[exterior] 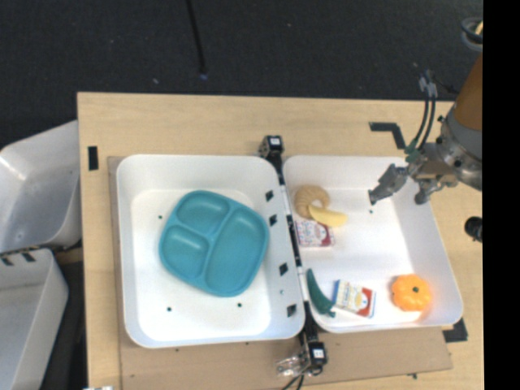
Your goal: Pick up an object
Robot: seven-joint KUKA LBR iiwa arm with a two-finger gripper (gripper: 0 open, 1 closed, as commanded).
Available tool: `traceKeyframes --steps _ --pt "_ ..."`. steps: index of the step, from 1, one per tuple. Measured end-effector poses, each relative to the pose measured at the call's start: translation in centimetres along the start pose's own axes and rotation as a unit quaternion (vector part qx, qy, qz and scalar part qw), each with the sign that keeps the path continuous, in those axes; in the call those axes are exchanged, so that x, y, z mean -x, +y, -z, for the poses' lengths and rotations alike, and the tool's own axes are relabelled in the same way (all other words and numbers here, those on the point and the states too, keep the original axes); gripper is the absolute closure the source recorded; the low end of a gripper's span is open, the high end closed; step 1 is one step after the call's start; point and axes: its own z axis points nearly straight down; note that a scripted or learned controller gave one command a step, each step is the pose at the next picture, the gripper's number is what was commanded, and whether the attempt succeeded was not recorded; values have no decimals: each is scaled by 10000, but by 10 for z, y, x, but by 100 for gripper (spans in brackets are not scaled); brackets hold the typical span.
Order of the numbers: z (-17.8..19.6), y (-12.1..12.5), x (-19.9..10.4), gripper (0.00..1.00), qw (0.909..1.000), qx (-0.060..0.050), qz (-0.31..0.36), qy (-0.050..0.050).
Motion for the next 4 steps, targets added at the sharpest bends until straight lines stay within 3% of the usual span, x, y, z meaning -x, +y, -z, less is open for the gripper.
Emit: traceKeyframes --steps 1,4 --pt "6 2 0 0 10000 56 14 -11" --pt "-142 12 -5 0 10000 43 -16 -12"
